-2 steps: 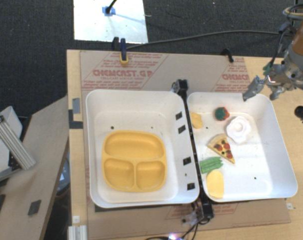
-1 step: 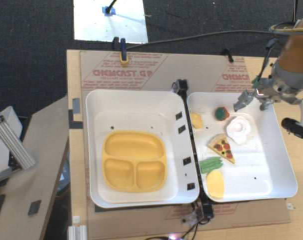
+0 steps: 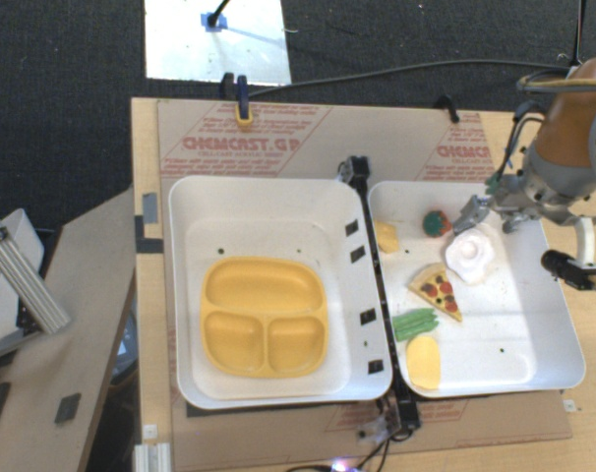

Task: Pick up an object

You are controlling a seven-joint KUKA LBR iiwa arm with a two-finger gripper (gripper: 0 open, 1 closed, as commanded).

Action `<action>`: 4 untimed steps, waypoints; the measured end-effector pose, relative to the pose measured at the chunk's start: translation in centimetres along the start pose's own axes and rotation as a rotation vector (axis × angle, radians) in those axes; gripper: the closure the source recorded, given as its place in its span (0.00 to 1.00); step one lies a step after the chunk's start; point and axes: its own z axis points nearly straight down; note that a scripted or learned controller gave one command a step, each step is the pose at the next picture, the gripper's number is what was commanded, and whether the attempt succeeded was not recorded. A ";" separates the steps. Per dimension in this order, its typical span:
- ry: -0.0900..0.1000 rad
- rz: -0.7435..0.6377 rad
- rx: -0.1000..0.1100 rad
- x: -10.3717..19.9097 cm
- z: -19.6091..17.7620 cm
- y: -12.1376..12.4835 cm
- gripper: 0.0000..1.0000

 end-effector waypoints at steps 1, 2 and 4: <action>0.000 -0.001 -0.002 0.0 5.1 0.1 0.00; -0.002 -0.001 -0.007 0.0 3.8 0.2 1.00; -0.002 -0.003 -0.008 -0.6 -7.8 0.1 1.00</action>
